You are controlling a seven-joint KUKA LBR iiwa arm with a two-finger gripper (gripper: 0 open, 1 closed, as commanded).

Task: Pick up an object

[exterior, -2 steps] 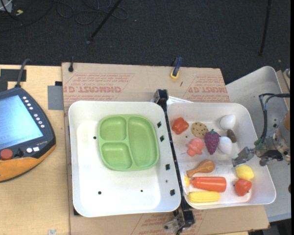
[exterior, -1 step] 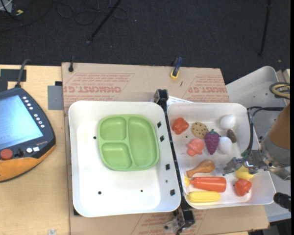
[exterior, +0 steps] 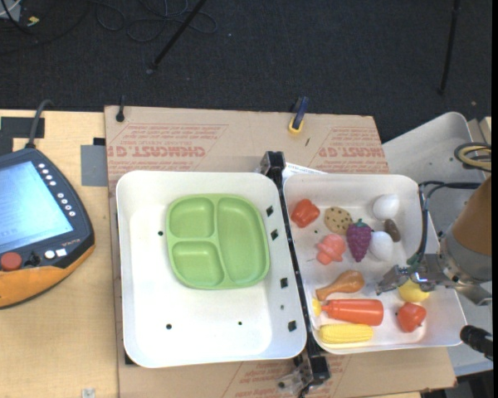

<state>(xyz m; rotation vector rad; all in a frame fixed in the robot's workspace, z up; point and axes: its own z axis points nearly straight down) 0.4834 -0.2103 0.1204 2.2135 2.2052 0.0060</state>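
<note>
From my remote station I saw the gripper (exterior: 401,279) down in the right bin (exterior: 432,330), near its right wall, with the grey arm (exterior: 473,247) coming in from the right. I could not tell how the pincer stood there; the picture was too blurred at its tip. A small yellow fruit (exterior: 413,291) lay just beside it, and a red tomato (exterior: 411,316) sat a little nearer the front rim. Along the front of that bin lay a carrot (exterior: 354,310) and, just below it, a corn cob (exterior: 346,333). A chicken drumstick (exterior: 342,285) lay above the carrot. Farther back I made out purple grapes (exterior: 359,239), a cookie (exterior: 338,218), a red pepper (exterior: 305,213) and a white egg (exterior: 386,205). The left bin (exterior: 149,322) held a green divided plate (exterior: 217,240).
</note>
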